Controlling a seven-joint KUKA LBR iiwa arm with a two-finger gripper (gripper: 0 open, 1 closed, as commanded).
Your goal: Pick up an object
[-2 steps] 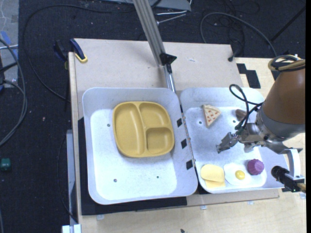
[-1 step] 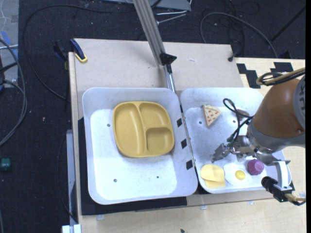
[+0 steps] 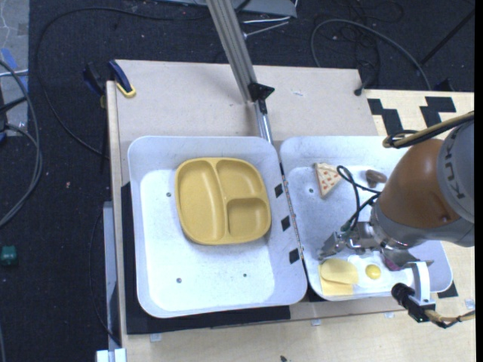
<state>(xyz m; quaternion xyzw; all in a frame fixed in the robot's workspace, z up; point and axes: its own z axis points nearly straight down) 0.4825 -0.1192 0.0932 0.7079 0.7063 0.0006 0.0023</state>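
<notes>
Two shallow white bins sit side by side on the tabletop (image 3: 196, 100), their inner rims touching along a seam with small black marks.

The left bin (image 3: 155, 277) holds one thing: a yellow tray (image 3: 223, 200) with three compartments, a long one on its left, a wider one at upper right and a smaller one at lower right. It lies flat in the upper middle of the bin, and its compartments hold nothing. The floor around it is bare white but for a few small dark dots.

The right bin (image 3: 302, 157) holds several small things. A pizza slice (image 3: 327, 178), tan with red spots, lies near the bin's upper left. Just to its right, apart from it, is a small brown piece (image 3: 375, 176) at the edge of the arm. Near the lower edge lies a pale yellow block (image 3: 339, 274), flat on the floor, with a small round yellow piece (image 3: 373, 271) just beside it on the right. A dark reddish bit (image 3: 394, 262) shows close by, partly hidden under the arm.

The arm (image 3: 423, 194) comes in from the right and covers much of the right bin. A black cable loops over its wrist. The gripper (image 3: 341, 243) hangs low over the bin, just above the yellow block and left of the round piece. Whether it is wide or narrow cannot be told; nothing can be seen held in it.
</notes>
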